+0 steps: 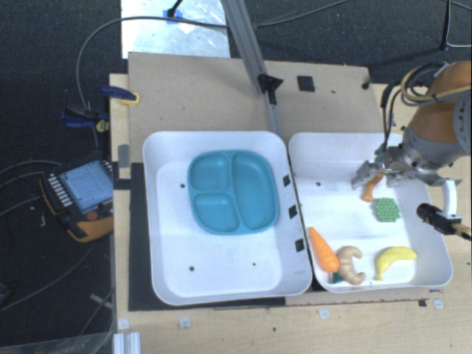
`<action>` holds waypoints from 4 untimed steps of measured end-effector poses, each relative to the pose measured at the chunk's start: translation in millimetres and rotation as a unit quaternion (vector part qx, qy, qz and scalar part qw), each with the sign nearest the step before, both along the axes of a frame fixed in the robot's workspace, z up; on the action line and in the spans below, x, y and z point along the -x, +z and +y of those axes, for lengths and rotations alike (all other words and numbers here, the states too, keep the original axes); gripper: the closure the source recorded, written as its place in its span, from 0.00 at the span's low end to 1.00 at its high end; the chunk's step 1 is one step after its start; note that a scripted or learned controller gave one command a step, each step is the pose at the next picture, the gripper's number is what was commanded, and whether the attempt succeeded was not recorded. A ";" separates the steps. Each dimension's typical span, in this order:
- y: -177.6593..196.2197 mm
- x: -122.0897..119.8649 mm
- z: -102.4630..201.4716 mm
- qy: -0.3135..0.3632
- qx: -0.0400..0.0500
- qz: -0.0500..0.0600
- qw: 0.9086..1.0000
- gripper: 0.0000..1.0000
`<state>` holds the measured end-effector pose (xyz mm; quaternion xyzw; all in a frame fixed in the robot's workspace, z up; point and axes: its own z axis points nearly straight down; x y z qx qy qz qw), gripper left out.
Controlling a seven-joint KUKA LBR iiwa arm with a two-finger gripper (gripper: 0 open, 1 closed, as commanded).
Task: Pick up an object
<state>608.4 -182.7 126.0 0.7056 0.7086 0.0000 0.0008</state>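
Seen from above the bench, the grey arm with its orange band reaches in from the right and sets its pincer (pixel 374 174) low over the right-hand bin (pixel 324 157), its metal fingers (pixel 363 174) parted and angled down around the upper end of a small orange piece (pixel 368 190) that pokes out just below the tips. Whether that piece is truly pinched or merely lying under the spread fingers cannot be told from this angle, so no hold can be claimed. Just below the pincer sits a green bumpy ball (pixel 386 210), near enough to be an alternative target. Farther below lie a yellow banana (pixel 394 259), a beige peanut-shaped toy (pixel 352 264) and an orange carrot (pixel 322 248), bunched along the bin's near wall, likely where loose items slide and settle. Well to the pincer's left, the other bin (pixel 169 271) carries a blue divided plate (pixel 233 191), apart from the action. The low, slanted wrist suggests the grasp is being attempted now, with the lift not yet made.
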 end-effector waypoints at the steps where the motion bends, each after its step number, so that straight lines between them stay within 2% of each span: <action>1: -41.4 -1.5 -0.1 -0.001 0.000 -0.001 1.000 0.00; 2: -27.5 -3.6 0.1 0.001 0.000 -0.004 1.000 1.00; 4: 88.7 6.7 -13.0 -0.002 0.000 -0.002 1.000 1.00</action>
